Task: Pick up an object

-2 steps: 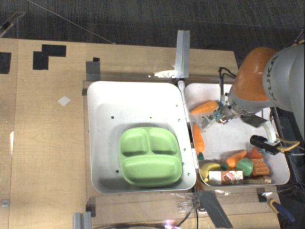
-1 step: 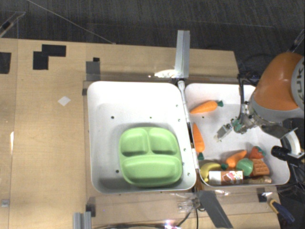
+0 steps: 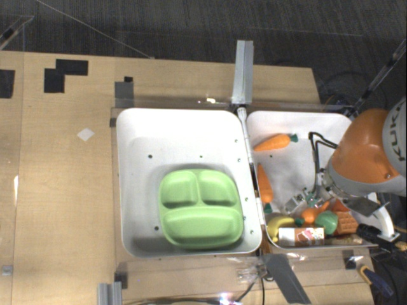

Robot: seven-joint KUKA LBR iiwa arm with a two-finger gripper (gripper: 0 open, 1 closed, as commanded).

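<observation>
The jaws (image 3: 305, 200) are low in the right bin (image 3: 280, 122), over the heap of toy food; I cannot tell their state. An orange piece (image 3: 309, 215) and green ball (image 3: 328, 222) lie just below them. Nothing looks lifted yet.

Light wood worktop (image 3: 57, 189) carries two shallow white bins side by side, right of ctr: left bin (image 3: 137, 170) and right bin (image 3: 286, 122), walls touching. Black patches (image 3: 63, 74) sit near the worktop's far-left corner; dark floor beyond its far edge.
</observation>
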